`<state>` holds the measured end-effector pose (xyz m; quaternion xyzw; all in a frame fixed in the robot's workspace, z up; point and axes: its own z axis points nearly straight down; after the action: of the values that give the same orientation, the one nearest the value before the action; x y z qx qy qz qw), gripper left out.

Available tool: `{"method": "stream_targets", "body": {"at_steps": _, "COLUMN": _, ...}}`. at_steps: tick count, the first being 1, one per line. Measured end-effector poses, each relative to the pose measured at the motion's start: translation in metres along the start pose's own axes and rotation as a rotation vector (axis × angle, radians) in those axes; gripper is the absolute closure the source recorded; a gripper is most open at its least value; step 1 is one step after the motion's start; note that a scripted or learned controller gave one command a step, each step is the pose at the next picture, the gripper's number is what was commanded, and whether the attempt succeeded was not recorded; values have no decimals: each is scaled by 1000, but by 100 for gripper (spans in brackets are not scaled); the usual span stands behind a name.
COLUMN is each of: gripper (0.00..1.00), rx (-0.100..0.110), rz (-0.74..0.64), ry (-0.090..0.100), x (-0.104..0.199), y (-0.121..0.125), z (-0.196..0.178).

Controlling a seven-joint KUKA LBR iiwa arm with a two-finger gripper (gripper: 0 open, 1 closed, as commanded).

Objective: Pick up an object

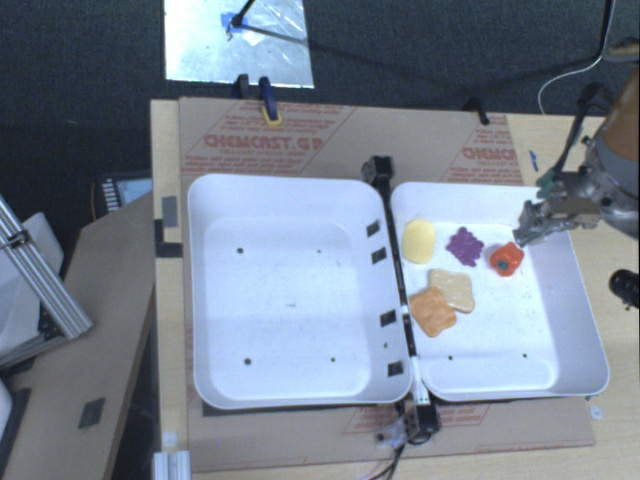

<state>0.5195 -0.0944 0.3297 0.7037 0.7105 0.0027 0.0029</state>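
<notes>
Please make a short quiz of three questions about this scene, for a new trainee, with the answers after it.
1. True or false: all the small objects lie in the right bin.
2. Which object lies closest to the claw? A) the yellow piece B) the red-orange piece C) the orange slice
3. Fill in: the tan slice touches the ______ slice.

Key
1. True; the left bin holds none of them.
2. B. The purple piece is next closest.
3. Orange; the tan slice overlaps its upper edge.
</notes>
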Motion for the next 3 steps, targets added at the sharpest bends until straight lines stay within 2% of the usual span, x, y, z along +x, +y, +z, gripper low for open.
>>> {"method": "stream_targets", "body": {"at_steps": 1, "gripper": 100, "rx": 1, "rz": -3, "ry": 2, "x": 105, "y": -22, "z": -39}}
{"method": "stream_targets", "body": {"at_steps": 2, "gripper": 100, "rx": 0, "rz": -2, "ry": 3, "x": 176, "y": -17, "z": -89}}
{"method": "stream_targets", "body": {"at_steps": 3, "gripper": 100, "rx": 3, "rz": 2, "ry": 2, "x": 203, "y": -30, "z": -119}}
